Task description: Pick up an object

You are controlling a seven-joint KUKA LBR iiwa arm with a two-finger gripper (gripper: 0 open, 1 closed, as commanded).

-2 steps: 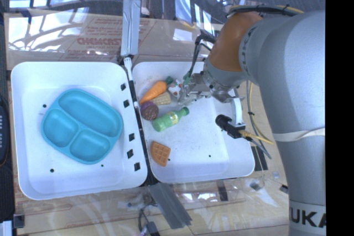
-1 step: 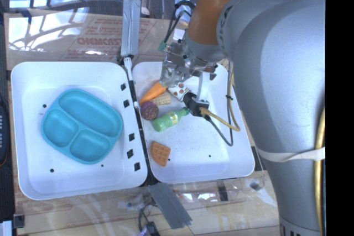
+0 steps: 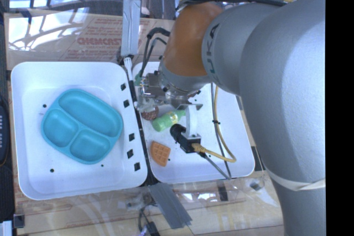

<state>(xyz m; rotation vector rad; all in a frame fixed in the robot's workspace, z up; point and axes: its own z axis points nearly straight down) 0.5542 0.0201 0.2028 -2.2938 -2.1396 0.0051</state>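
My gripper point(image 3: 150, 101) reaches down into the right bin point(image 3: 232, 166), near its left wall, under the orange band of the wrist. Right below it lies a small brown and white round thing point(image 3: 148, 115), and beside that a green bottle-like thing point(image 3: 165, 120) lying on its side. An orange waffle piece point(image 3: 160, 153) lies nearer the bin's front left corner. The wrist and metal parts hide the fingers, and I see nothing clearly held between them.
The left bin point(image 3: 22, 119) holds a blue divided plate point(image 3: 82, 125). A divider with black clips point(image 3: 133, 130) runs between the two bins. The big grey arm covers the right side of the right bin.
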